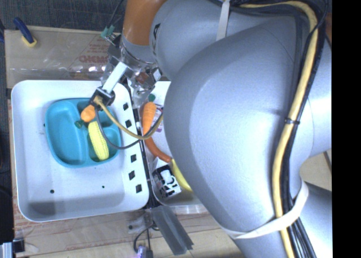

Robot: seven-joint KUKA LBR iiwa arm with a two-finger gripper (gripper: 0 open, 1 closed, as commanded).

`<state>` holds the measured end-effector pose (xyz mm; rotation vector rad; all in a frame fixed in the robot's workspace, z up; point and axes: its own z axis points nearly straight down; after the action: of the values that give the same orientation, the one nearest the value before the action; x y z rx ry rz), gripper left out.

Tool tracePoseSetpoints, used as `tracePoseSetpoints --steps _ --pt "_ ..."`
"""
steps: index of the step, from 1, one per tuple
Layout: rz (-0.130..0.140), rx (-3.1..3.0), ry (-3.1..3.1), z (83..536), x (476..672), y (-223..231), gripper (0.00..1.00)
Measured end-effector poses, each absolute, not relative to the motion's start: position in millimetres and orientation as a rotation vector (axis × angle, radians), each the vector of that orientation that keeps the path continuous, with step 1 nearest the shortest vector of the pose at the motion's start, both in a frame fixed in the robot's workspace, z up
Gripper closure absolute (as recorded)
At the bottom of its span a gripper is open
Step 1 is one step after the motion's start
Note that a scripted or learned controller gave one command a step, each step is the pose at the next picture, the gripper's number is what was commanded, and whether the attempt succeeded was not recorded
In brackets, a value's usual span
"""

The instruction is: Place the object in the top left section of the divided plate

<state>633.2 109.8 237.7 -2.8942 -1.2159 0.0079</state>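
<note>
The blue divided plate [62, 132] lies in the left bin [67, 195]. A yellow corn cob [98, 141] rests in the plate's right part, and a small orange piece [88, 114] sits at the plate's upper right rim. My gripper [142, 84] hangs over the wall between the two bins, just right of the plate. An orange carrot [148, 117] stands on end directly below the gripper, at the right bin's left edge. I cannot see whether the gripper touches the carrot. The arm hides most of the right bin.
A curved orange object [159, 152], a black-and-white item [165, 179] and something yellow [181, 182] lie in the right bin beside the arm. A blue and yellow tool [23, 31] lies on the bench at the far left, outside the bins.
</note>
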Motion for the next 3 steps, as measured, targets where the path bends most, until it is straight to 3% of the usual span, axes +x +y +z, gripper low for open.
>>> tracePoseSetpoints --steps 1,2,3 --pt "0.001 -2.974 -1.008 291.1 644.5 164.4 0.00" --pt "0.000 -2.973 -1.014 340.3 642.6 182.2 0.00" --pt "-0.002 -3.029 -0.833 343.4 644.5 209.3 0.00"
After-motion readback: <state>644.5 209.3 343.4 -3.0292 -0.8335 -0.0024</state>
